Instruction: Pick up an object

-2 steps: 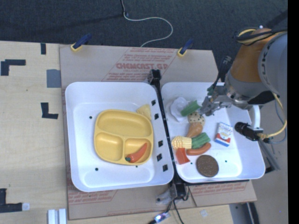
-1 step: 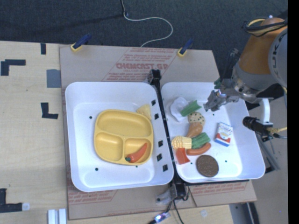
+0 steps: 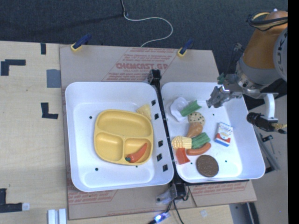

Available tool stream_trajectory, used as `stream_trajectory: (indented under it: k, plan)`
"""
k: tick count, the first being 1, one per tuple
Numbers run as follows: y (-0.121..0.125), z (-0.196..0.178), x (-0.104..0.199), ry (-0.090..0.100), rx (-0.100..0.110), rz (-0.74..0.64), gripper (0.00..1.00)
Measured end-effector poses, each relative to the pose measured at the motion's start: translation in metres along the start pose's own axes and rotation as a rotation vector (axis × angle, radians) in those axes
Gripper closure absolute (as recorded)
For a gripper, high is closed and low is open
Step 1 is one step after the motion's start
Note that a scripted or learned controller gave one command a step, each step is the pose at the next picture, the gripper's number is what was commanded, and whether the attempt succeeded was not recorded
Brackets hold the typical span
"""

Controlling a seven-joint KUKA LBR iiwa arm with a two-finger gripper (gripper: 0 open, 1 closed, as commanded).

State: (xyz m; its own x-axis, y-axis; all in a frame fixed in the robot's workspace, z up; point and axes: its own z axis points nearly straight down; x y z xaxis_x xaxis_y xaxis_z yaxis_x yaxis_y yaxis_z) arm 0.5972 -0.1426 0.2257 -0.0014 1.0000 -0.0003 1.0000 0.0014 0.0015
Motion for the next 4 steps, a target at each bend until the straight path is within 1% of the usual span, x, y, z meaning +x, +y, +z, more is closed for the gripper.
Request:
stream_trajectory:
  k: [1,2,3,4]
  plan:
    - [-0.051,0.009,0.03,0.002,0.007,0.0,1.0]
    - [-0.098,-0.008,0.049,0.002,0.006,0.0,1.0]
    - [-0.095,-0.007,0.055,0.001,0.004,-0.001,1.0]
    - [-0.092,0.006,0.048,0.0,0.006,0.001,1.0]
